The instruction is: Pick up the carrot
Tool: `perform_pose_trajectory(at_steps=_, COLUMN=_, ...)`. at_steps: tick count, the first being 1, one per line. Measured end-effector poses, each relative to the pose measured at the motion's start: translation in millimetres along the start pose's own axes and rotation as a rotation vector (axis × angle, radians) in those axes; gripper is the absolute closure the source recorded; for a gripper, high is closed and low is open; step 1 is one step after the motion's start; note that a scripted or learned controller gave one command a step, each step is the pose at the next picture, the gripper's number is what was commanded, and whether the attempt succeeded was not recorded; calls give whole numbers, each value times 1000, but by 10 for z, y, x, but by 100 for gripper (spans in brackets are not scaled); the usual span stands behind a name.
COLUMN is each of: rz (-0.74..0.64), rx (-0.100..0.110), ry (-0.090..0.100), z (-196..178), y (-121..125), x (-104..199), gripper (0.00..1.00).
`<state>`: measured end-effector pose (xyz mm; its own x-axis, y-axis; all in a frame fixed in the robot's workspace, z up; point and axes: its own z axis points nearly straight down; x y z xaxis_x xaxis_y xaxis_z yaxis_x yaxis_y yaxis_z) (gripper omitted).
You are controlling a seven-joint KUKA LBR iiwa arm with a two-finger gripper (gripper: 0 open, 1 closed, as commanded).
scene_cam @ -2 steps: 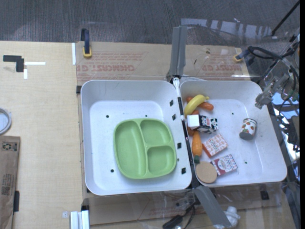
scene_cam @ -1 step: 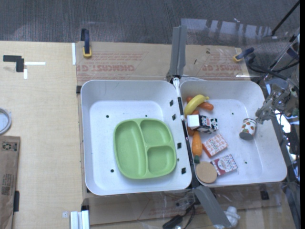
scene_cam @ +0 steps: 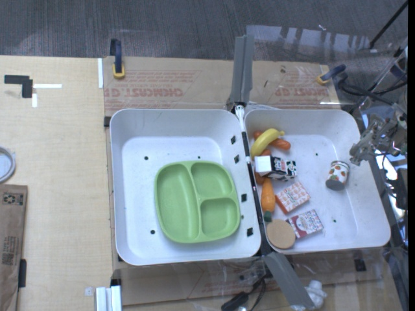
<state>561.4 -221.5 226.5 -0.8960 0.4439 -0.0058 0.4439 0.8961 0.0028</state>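
The carrot (scene_cam: 267,195) is a short orange piece lying along the left wall of the right bin (scene_cam: 363,238), just below a small white-and-black carton (scene_cam: 275,166). My gripper (scene_cam: 364,148) hangs over the right rim of that bin, well to the right of the carrot and apart from it. It is small and cluttered against cables, and nothing shows between its fingers.
Around the carrot lie a yellow banana (scene_cam: 267,139), an orange piece (scene_cam: 280,145) under it, two red-and-white boxes (scene_cam: 292,196) (scene_cam: 306,223) and a round tan disc (scene_cam: 281,234). A small can (scene_cam: 337,174) lies near the gripper. A green divided plate (scene_cam: 198,201) sits in the left bin (scene_cam: 130,173).
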Motion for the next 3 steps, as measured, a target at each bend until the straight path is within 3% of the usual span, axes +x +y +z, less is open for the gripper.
perform_pose_trajectory(at_steps=1, rz=4, rx=-2, ry=-4, z=-95, y=-2, x=-14, gripper=100)
perform_pose_trajectory(at_steps=2, rz=260, rx=3, ry=1, z=-369, y=189, x=-202, gripper=100)
perform_pose_trajectory(at_steps=3, rz=21, rx=2, ry=1, z=100, y=380, x=-755, gripper=100)
